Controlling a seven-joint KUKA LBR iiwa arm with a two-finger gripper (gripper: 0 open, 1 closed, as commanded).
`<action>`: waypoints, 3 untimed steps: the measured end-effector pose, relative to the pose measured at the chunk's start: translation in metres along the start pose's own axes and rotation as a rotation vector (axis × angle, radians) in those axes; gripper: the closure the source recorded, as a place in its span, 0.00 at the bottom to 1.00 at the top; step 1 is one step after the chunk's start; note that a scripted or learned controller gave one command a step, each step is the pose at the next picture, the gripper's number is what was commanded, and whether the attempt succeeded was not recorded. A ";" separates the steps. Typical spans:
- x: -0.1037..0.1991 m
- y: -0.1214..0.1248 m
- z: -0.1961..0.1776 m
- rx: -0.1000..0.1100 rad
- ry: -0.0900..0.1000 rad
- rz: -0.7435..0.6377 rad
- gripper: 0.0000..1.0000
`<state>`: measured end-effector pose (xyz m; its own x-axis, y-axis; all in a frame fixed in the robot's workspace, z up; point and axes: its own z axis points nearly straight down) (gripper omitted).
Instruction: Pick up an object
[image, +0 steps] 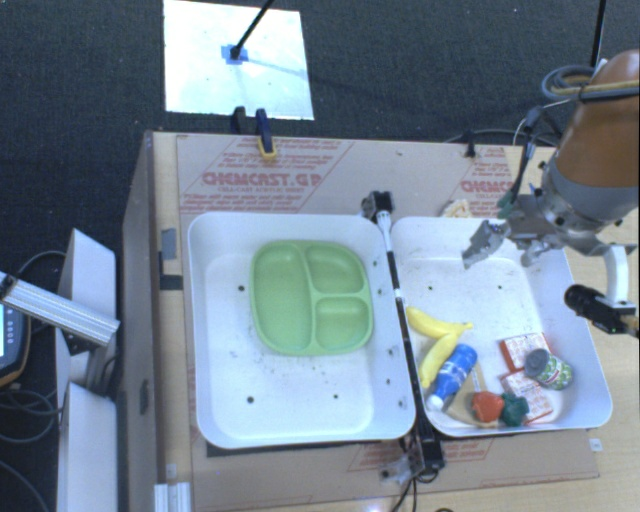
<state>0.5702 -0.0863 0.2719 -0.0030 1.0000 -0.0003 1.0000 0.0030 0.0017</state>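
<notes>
Gleaming curved yellow bananas

We see a green divided plastic plate in the left white bin. In the right white bin, two yellow bananas lie left of a small round can.

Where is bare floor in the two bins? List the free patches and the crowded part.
Left bin: bare margin all around the green tray. Right bin: bare far half, under the gripper. Crowded: near corner, from bananas and bottle to the can.
</notes>
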 end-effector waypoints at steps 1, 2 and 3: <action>0.000 -0.015 0.131 0.004 0.001 0.002 0.00; -0.004 -0.034 0.188 0.001 0.000 0.002 0.00; -0.003 -0.033 0.177 -0.001 0.001 0.001 1.00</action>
<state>0.5374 -0.0900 0.0946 -0.0019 1.0000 0.0003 1.0000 0.0019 0.0031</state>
